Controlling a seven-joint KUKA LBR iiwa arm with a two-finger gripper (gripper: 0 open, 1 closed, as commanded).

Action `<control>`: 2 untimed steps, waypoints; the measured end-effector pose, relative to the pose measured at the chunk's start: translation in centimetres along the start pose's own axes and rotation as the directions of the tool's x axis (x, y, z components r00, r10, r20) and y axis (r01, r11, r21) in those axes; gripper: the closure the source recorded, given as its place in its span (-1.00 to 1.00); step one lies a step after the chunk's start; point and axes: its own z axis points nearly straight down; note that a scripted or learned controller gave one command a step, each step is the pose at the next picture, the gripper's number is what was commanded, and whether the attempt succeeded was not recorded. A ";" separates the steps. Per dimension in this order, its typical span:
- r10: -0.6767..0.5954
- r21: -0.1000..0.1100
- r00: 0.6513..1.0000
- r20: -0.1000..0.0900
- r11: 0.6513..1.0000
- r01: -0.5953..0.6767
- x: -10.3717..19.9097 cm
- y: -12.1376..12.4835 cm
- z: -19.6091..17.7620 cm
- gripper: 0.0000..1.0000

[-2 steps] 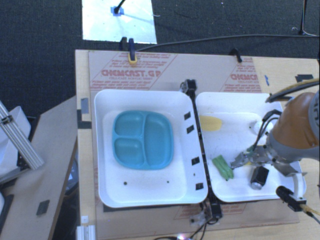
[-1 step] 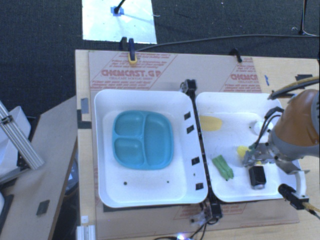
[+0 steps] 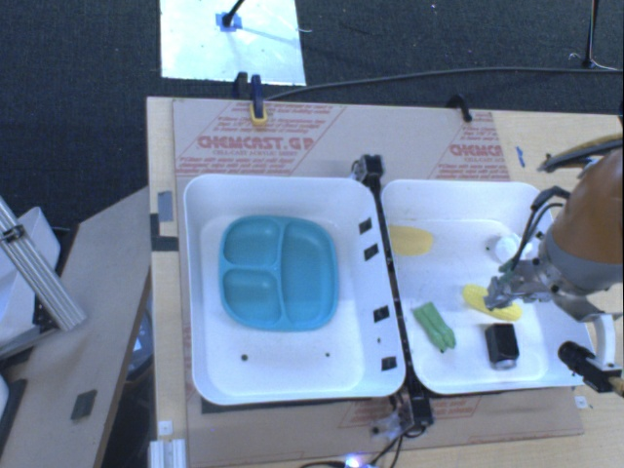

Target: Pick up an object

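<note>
The gripper (image 3: pixel 509 293) sits low in the right bin (image 3: pixel 458 378), right at a yellow banana-shaped toy (image 3: pixel 487 302); whether it is clenched or released, I cannot tell. Measured from that toy: a green pod-shaped toy (image 3: pixel 435 326) lies just left, a black block (image 3: pixel 501 345) just below, a pale yellow piece (image 3: pixel 410 241) up-left. A blue divided plate (image 3: pixel 279 272) rests in the left bin (image 3: pixel 210 359).
</note>
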 end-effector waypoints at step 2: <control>-0.001 0.000 1.000 0.000 1.000 0.001 -0.5 0.4 -9.1 1.00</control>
